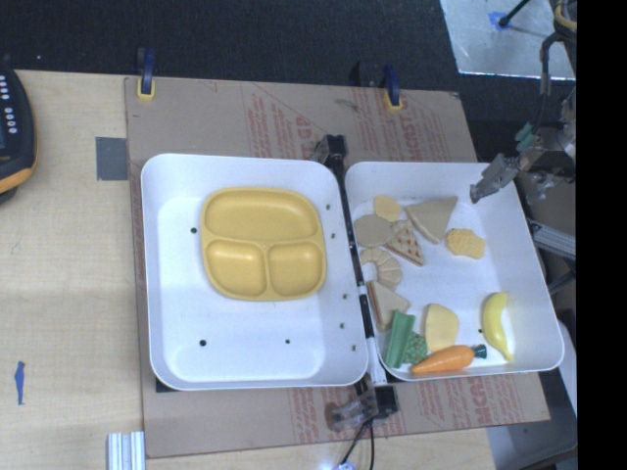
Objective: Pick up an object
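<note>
- A cable (355,448) and a clamp (358,411) sit at the bench's near edge, just below the seam where the two white bins meet.
- Along the right bin's (524,262) near wall lies an orange carrot (443,360), with a green vegetable piece (402,341) touching its left end.
- A yellow banana (498,325) lies near that bin's right wall, with a pale yellow wedge (441,325) between it and the green piece.
- Farther in, tan and beige food pieces crowd the right bin's left side: a waffle-patterned triangle (406,243), a pale triangular slice (431,217) and a small yellow biscuit (465,244) lying apart to the right.
- The left bin (176,341) holds a yellow three-section plate (263,242), lying flat in its far half.
- Both bins rest on a cardboard sheet (245,116), fastened at its far edge by two blue-and-yellow clips (146,74).
- The gripper (488,181) hangs over the right bin's far right corner, above the rim and well apart from the food; whether its fingers are spread or closed cannot be told, and nothing shows between them.
- A dark handset (15,125) lies at the bench's far left edge.
</note>
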`<action>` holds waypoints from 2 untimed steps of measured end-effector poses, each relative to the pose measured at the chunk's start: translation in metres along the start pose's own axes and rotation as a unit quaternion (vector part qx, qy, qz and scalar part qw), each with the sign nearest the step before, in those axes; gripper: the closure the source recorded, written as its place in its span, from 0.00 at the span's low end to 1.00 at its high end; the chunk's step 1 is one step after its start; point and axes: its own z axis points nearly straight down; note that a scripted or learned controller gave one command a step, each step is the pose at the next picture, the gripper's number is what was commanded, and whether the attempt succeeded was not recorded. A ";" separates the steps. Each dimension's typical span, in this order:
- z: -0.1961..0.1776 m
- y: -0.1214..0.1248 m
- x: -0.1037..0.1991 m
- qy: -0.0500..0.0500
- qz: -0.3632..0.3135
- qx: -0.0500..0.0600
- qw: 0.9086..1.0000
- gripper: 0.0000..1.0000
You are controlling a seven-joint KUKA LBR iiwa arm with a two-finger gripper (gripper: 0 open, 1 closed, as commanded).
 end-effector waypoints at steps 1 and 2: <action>0.157 -0.022 -0.024 0.002 0.001 0.007 1.000 0.00; 0.196 0.047 -0.045 0.000 -0.002 -0.002 1.000 0.00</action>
